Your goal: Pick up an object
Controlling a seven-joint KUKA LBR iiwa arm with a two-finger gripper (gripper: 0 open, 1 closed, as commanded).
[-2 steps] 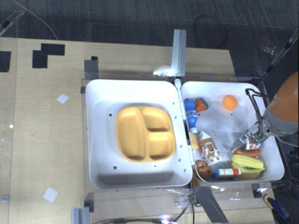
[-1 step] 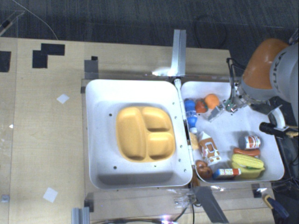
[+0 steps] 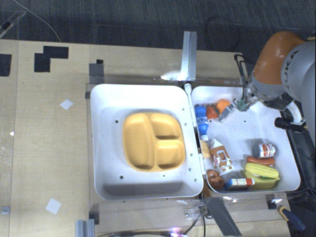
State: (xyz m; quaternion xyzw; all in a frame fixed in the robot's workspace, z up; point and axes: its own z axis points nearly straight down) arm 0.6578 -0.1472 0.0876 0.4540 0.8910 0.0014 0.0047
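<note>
The grey arm with its orange band reached in from the upper right of the frame, and its two-finger gripper (image 3: 228,113) hung low over the upper left part of the right white bin (image 3: 281,137). Whether the fingers were spread or pressed together could not be told. Just beside the tip, to its left, lay a small round orange ball (image 3: 222,104), a reddish object (image 3: 212,112) and a blue plastic piece (image 3: 200,111), bunched against the bin's left wall. Lower in that bin lay a yellow corn cob (image 3: 261,171), a small can (image 3: 263,149) and a sauce bottle (image 3: 220,157). The left white bin (image 3: 106,132) held a yellow divided tray (image 3: 152,140)
</note>
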